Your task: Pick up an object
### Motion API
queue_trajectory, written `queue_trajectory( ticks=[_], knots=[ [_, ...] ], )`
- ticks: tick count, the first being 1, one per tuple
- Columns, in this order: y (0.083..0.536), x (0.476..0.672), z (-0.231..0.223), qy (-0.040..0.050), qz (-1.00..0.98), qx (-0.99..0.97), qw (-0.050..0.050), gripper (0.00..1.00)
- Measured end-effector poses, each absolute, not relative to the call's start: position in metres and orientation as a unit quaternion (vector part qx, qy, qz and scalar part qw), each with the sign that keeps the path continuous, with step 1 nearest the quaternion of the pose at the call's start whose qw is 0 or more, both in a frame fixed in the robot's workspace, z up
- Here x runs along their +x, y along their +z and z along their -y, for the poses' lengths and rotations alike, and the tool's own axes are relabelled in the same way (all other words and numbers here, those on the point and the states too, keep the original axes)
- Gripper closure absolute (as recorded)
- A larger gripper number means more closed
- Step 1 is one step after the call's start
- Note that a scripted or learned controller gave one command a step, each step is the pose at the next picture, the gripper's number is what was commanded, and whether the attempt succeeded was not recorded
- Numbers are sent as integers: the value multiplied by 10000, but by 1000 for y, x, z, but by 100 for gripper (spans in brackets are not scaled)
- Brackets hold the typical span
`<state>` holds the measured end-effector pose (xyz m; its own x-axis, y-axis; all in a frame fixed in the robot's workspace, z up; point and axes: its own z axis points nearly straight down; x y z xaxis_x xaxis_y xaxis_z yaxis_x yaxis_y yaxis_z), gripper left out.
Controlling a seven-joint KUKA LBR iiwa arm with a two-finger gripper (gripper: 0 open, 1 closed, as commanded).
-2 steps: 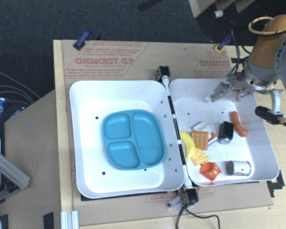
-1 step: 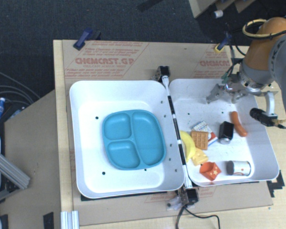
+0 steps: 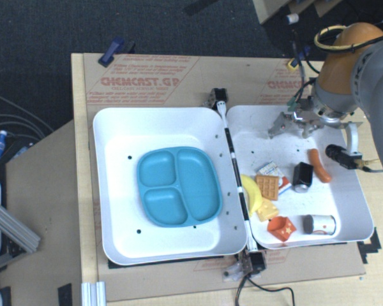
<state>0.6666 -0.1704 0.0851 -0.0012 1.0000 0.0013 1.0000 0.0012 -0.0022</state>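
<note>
Over the right bin (image 3: 357, 196) | gripper (image 3: 292, 121) hovers at far edge, fingers apparently spread, holding nothing | orange sausage (image 3: 319, 165) lies apart | left bin (image 3: 115, 139) holds blue tray (image 3: 178, 185)

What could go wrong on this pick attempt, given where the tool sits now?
1. The tool sits at the right bin's far wall, apart from every object; closing here would likely grab nothing.
2. The waffle piece, banana and wrapper crowd together, so a descent there may pinch two or shove them.
3. The orange sausage lies beside the rim, leaving little finger room.
</note>
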Motion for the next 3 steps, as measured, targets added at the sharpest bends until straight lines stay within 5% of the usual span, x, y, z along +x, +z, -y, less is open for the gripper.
queue_trajectory(
  ticks=[1,2,3],
  knots=[
    [96,667,171,5,7077,-7065,0,100],
    [95,667,171,8,7077,-7065,3,0],
    [85,666,162,7,7073,-7069,12,0]
  ],
)
